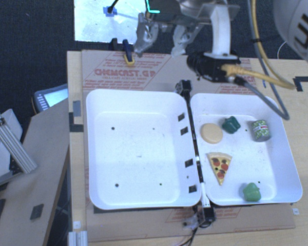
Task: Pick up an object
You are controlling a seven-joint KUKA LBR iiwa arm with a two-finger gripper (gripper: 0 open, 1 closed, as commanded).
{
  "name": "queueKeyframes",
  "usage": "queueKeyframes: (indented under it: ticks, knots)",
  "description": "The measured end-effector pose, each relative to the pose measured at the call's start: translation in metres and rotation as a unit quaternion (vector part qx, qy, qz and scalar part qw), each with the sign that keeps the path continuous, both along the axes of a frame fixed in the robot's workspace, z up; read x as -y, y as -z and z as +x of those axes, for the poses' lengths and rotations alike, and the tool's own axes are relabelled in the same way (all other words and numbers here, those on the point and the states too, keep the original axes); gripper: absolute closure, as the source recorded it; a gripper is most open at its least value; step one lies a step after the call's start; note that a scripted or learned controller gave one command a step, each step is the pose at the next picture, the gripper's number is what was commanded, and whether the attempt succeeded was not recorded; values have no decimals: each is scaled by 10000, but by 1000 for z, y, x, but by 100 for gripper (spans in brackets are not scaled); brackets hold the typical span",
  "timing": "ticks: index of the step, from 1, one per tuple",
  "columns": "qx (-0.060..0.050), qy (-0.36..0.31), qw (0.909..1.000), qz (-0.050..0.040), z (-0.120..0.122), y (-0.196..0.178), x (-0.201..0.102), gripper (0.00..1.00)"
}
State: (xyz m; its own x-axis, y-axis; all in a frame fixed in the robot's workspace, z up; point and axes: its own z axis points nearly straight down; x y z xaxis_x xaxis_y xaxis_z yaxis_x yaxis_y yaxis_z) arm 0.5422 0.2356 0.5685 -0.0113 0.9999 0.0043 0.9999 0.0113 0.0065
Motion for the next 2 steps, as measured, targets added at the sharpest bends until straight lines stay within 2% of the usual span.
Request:
queueKeyframes:
  ticks: [1,2]
  knots:
    - [13,-10,10000,7,0,-12,0,100]
    - [9,-11,10000,5,0,-11,0,0]
